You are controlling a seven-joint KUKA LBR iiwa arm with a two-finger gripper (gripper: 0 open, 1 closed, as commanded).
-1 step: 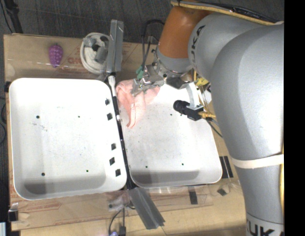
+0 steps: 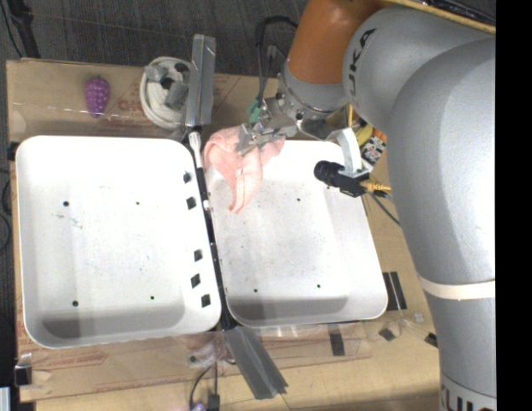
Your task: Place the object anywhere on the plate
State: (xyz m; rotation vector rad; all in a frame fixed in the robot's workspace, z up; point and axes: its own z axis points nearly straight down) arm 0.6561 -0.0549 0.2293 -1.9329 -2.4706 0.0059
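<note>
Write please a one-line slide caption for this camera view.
KUKA arm's hand over the right bin, a pink cloth hanging at it.

A soft pink cloth [image 2: 237, 164] hangs crumpled over the far left corner of the right white bin [image 2: 334, 264]. Its top is bunched up. One thin end droops down toward the bin floor.

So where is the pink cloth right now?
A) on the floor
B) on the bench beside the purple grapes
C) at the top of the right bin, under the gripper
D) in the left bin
C: the pink cloth hangs at the right bin's top left corner, just below the gripper.
</note>
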